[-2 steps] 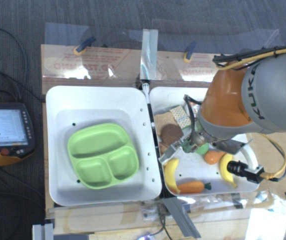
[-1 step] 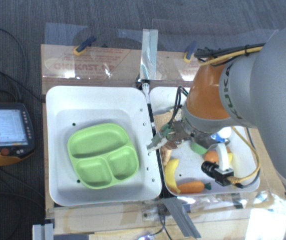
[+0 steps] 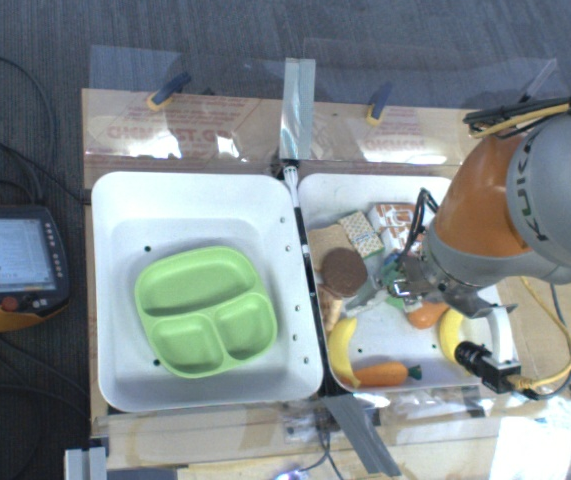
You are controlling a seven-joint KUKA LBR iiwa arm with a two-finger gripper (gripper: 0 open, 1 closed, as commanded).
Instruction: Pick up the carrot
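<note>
Carrot [image 3: 382,374] lies flat, long axis left-right, green end pointing right, at right bin's [image 3: 365,196] front; gripper [image 3: 397,280] above, grip state unclear.

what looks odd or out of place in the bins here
Nothing looks spilled or broken. The food is crowded in the right bin: the carrot lies at its near edge, touching a banana. The green plate sits alone in the left bin.

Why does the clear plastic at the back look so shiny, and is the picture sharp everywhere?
Camera view: glare streaks the clear plastic sheet behind the bins; even overhead light leaves just a soft shadow around the green tray; the carrot reads fairly crisp, but the clutter under the arm's wrist is blurry and hard to make out.
</note>
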